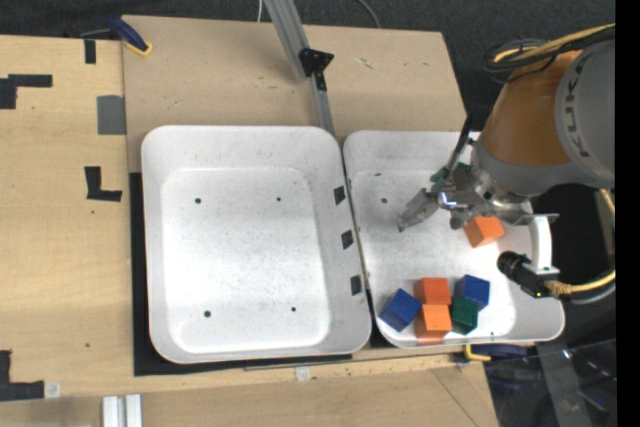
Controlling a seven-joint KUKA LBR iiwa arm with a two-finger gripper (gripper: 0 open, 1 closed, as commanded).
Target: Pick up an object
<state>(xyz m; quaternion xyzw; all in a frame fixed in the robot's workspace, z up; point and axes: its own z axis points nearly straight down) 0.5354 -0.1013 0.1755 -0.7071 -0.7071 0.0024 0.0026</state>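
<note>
Blocks [437, 304] cluster in the right bin's [400, 165] near corner, below the gripper [415, 213]; one orange block [485, 231] lies just beside it. Fingers look apart, holding nothing. Best centre over one block before descending.

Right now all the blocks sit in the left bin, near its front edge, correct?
No, wrong bin. The camera view shows the blocks in the right bin, clustered near its front edge, with one orange block apart, up beside the gripper.
</note>
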